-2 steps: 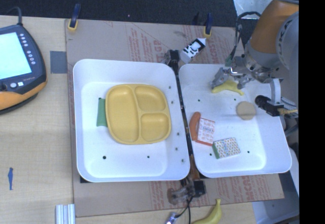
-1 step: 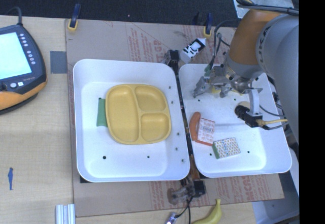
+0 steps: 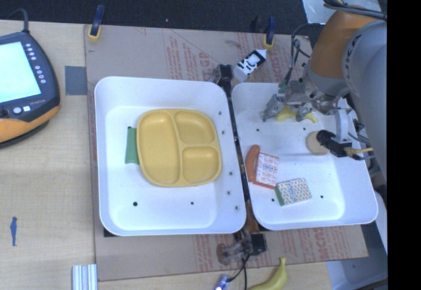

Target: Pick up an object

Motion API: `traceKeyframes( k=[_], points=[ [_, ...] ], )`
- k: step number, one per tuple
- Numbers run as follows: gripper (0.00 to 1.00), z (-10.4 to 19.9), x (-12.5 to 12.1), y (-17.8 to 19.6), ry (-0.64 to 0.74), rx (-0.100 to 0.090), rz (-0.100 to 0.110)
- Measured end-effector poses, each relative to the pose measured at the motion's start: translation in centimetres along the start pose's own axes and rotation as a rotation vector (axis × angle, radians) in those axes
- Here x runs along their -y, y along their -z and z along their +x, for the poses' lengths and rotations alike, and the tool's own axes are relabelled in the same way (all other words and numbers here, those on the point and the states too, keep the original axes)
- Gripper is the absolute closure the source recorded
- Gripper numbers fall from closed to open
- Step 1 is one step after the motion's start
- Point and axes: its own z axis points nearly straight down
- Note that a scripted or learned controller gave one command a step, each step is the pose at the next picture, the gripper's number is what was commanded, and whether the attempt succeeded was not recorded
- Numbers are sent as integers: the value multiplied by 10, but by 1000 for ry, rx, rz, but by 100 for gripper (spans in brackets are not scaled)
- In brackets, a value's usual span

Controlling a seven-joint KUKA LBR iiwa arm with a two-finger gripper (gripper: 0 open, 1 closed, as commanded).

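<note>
My gripper (image 3: 288, 111) is low over the back of the right bin (image 3: 329, 210), its fingers spread open. A small yellow thing (image 3: 287, 114) lies on the bin floor between the fingertips, and I see no grip on it. Nearer the front of that bin lie an orange-red sausage shape (image 3: 252, 158), a white and red packet (image 3: 266, 169) and a patterned block (image 3: 293, 191). A tan round piece (image 3: 314, 143) sits at the right, partly hidden by the arm. The left bin (image 3: 164, 216) holds a yellow divided plate (image 3: 177, 146) with a green thing (image 3: 131, 145) sticking out from under its left edge.
A teach pendant (image 3: 20, 85) rests on the bench at far left. A black and white item (image 3: 250, 62) lies behind the bins, and a banana (image 3: 275, 276) lies in front of them. Clamps (image 3: 96, 22) hold the cardboard sheet at the back.
</note>
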Motion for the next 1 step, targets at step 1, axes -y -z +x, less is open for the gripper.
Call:
traceKeyframes(
  k=[1],
  points=[
    [0,-35,0,50,1,1,-3]
  ],
)
